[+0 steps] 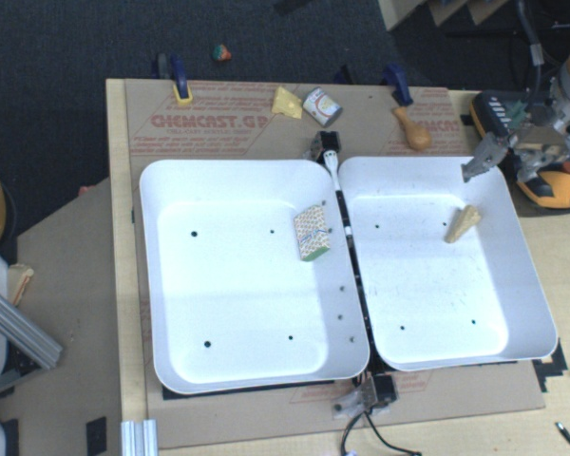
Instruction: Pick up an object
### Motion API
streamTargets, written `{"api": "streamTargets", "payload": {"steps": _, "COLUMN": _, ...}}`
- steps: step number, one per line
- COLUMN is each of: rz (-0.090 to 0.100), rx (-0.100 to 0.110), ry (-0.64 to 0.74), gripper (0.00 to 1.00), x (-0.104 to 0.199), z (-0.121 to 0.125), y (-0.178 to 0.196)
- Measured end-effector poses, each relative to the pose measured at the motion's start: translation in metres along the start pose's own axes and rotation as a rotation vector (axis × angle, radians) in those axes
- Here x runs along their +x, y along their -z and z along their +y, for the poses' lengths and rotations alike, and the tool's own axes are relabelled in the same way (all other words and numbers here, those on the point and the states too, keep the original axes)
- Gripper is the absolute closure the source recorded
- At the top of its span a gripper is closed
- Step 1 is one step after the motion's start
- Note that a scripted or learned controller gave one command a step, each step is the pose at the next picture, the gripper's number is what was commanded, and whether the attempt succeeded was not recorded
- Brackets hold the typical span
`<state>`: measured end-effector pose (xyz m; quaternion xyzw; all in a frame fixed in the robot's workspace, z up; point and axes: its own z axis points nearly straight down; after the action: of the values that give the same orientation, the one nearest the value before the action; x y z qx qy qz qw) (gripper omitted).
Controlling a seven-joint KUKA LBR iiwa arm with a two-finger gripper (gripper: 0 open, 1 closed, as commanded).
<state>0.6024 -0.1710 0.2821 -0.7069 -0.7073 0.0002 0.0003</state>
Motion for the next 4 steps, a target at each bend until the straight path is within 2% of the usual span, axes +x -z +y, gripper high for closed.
{"api": "streamTargets", "payload": {"steps": 1, "rz": -0.004, "rx": -0.01, "ry": 0.002, "gripper": 0.0, "x": 0.005, "z": 0.008, "y": 0.063}}
{"api": "streamTargets", "payload": {"steps": 2, "rz": -0.003, "rx": -0.011, "ry": 0.004, "gripper": 0.0, "x": 0.032, "z": 0.023, "y": 0.126}}
{"api": "streamTargets", "payload": {"steps": 3, "rz": -0.002, "rx": -0.008, "ry": 0.003, "gripper": 0.0, "x": 0.064, "z": 0.019, "y": 0.149}}
{"api": "streamTargets", "payload": {"steps": 4, "rz": -0.004, "rx": -0.01, "ry": 0.001, "gripper": 1.0, "x": 0.062, "z": 0.019, "y": 0.159}}
